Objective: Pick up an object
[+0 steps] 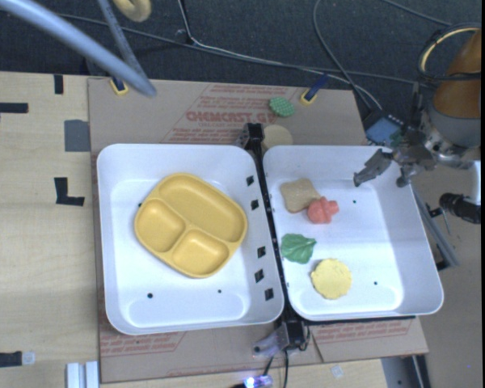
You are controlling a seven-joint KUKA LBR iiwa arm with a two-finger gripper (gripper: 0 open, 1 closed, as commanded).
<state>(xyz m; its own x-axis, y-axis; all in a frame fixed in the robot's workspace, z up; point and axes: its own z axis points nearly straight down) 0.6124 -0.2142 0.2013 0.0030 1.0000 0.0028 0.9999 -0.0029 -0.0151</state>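
The right bin (pixel 404 241) holds several small items: a tan piece (pixel 297 193), a red piece (pixel 323 209) touching it, a green leaf-shaped piece (pixel 297 247) and a yellow round piece (pixel 331 278). My gripper (pixel 383 178) hangs over the bin's upper right corner, to the right of the tan and red pieces and apart from them. Its two dark fingers (pixel 367 172) are spread open with nothing between them.
The left bin (pixel 121 297) holds a yellow divided tray (pixel 191 225). A small green object (pixel 281 106) lies on the cardboard behind the bins. A grey tube (pixel 56 23) and cables cross the top of the view.
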